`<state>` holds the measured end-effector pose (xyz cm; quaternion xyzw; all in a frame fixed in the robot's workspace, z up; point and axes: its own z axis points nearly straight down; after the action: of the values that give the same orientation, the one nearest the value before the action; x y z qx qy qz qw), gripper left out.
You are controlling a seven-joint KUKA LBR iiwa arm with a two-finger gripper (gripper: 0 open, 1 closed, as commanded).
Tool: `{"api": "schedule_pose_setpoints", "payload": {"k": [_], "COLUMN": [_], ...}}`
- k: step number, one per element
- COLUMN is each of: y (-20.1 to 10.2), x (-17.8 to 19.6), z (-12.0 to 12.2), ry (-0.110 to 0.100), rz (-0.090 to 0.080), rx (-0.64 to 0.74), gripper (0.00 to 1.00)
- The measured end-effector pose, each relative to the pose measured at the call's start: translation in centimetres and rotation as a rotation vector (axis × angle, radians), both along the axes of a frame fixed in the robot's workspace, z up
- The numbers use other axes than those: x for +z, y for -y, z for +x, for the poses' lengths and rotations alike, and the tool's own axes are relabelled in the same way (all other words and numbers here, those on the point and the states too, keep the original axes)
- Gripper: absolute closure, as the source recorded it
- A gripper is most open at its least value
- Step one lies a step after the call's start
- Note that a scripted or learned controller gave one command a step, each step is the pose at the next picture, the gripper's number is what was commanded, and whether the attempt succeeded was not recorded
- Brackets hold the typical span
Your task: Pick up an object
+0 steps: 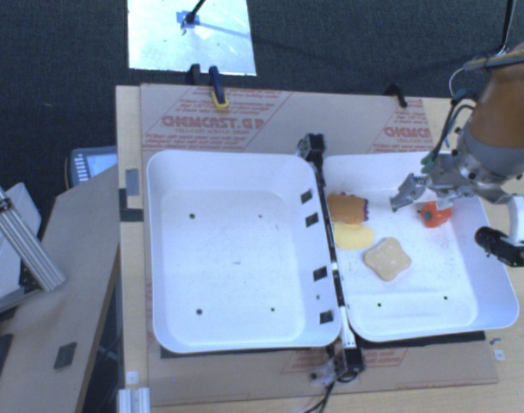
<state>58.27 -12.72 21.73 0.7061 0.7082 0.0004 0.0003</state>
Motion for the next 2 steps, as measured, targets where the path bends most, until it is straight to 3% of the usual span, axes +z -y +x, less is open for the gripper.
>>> {"api": "schedule_pose_setpoints", "payload": {"k": [1,2], "y": [0.0,-9.1], "x": [1.1,14.3], "z": [0.1,1.1], "ry": [0.003,0.018], "rz": [0.000,0.002], "rx": [0.002,0.012], "gripper": [1.00,1.00]}}
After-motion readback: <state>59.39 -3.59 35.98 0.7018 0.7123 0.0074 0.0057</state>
